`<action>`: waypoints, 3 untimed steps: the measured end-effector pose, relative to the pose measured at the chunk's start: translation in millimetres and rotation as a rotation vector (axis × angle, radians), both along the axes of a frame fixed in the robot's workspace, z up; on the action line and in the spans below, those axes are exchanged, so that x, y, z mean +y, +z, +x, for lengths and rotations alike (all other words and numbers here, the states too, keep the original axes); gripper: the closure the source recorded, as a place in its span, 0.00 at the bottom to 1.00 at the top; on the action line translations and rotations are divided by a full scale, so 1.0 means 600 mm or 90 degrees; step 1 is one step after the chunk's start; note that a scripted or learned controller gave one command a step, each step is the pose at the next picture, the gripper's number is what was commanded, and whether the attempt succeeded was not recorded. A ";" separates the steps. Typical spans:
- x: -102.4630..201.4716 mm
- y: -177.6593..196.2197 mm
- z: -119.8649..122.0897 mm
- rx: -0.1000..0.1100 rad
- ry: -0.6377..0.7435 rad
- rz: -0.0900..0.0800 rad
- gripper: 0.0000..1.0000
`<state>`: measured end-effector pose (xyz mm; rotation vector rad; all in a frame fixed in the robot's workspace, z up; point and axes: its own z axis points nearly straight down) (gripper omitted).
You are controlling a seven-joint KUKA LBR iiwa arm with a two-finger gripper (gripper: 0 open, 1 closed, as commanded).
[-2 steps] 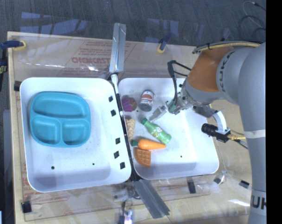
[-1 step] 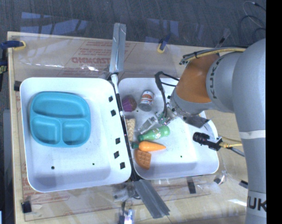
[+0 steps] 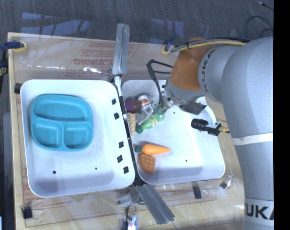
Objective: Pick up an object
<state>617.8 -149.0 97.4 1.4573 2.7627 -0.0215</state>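
Two bins: left bin (image 3: 25, 143) holds a blue tray (image 3: 61, 121); right bin (image 3: 202, 162) holds a carrot (image 3: 155, 150)
Gripper (image 3: 156, 113): low over a green bottle (image 3: 149, 122); finger state cannot be told

A bench (image 3: 87, 56) stood on grey carpet (image 3: 63, 4), with a blue clamp (image 3: 13, 46) at its far left corner. Two white bins lay side by side on it, touching along their inner edges. The left bin (image 3: 25, 128) held a blue tray (image 3: 61, 121) with three compartments, lying flat towards its far left corner. In the right bin (image 3: 183, 147), a carrot (image 3: 154, 149) lay near the left edge, with a waffle (image 3: 146, 162) just beside it towards the near left corner.
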 end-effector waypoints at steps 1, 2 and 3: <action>0.018 0.002 0.033 -0.003 -0.202 -0.004 0.00; 0.026 0.016 0.033 0.000 -0.197 0.000 1.00; 0.080 0.185 0.065 0.004 -0.331 0.014 1.00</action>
